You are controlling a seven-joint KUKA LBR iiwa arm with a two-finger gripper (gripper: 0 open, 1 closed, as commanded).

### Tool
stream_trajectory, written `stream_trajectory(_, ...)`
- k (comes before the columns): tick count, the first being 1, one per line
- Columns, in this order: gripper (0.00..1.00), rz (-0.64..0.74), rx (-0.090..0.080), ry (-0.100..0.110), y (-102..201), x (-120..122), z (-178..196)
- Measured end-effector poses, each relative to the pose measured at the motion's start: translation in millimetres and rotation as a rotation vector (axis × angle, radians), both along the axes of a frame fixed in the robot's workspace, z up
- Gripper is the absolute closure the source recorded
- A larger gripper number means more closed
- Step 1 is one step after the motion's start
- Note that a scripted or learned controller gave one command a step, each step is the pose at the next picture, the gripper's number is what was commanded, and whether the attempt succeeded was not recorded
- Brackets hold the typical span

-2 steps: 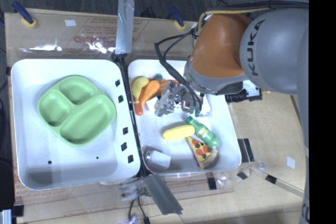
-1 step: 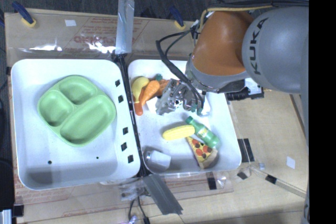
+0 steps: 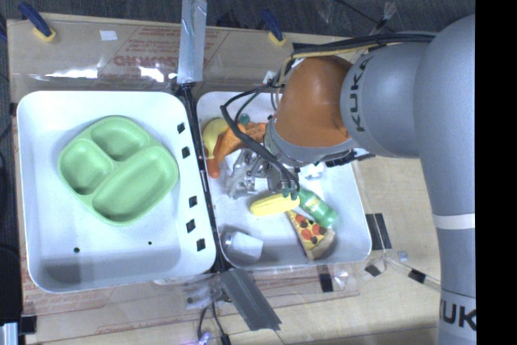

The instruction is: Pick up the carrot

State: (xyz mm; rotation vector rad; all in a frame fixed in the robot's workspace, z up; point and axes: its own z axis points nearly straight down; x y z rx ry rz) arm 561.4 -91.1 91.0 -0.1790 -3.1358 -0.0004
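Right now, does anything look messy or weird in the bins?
Nothing looks spilled or broken. The toy food is jumbled in the right bin: the carrot lies by its left wall beside a banana, with corn and a pizza slice nearby. The green plate sits neatly in the left bin.

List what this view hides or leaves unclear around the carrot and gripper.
- Carrot: upper end hidden under the arm's orange band.
- Gripper: a metallic blur among cables; its state is unreadable, as is any contact with the carrot.
- Right bin: upper right part covered by the arm.
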Motion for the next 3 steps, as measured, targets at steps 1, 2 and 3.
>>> stream_trajectory(1, 0.0, 0.0, 0.0, 0.0, 0, 0, 0)
stream_trajectory(2, 0.0, -0.064, -0.001, -0.003, -18, 71, 2)
stream_trajectory(3, 1.0, -0.058, -0.001, -0.006, -16, 72, 13)
